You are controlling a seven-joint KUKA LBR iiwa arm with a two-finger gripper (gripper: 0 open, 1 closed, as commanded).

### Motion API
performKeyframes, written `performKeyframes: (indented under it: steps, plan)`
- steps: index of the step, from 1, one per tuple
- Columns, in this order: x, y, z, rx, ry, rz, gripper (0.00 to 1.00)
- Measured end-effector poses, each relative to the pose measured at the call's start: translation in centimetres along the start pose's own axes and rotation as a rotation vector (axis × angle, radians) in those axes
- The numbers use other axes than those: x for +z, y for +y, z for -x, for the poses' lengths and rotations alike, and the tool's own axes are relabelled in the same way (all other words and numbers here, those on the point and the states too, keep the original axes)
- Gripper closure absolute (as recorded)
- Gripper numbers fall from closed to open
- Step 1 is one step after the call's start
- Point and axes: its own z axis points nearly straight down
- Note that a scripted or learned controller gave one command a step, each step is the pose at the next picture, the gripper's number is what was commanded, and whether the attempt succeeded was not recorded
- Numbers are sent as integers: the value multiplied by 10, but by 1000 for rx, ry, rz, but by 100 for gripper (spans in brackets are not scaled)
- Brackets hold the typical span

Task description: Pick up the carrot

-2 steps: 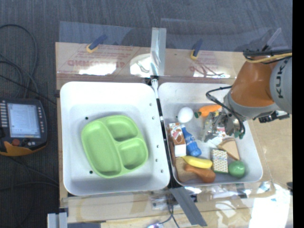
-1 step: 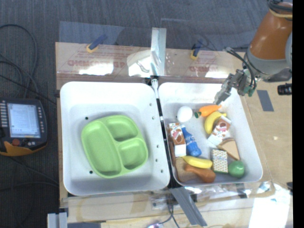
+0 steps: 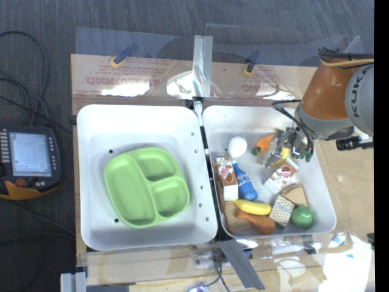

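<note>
Cam view: end effector (image 3: 290, 146) low in right bin (image 3: 322, 190), can't tell its state. Carrot (image 3: 264, 143) lies just to its left, touching or nearly; arm looks lined up for grasp. Toy food clutter below it. Green tray (image 3: 146, 186) in left bin, well apart. Cardboard-topped worktop (image 3: 97, 78), grey carpet, pendant at far left.

Dark grey carpet floor (image 3: 182, 8); wooden bench (image 3: 85, 84); teach pendant (image 3: 27, 160) at left.
</note>
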Motion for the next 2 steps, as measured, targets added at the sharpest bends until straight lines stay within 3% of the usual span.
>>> performKeyframes:
  steps: [1, 2]
  plan:
    - [4, 43, -39, 157, -19, 2, 100]
    - [5, 46, -16, -100, -11, 1, 100]
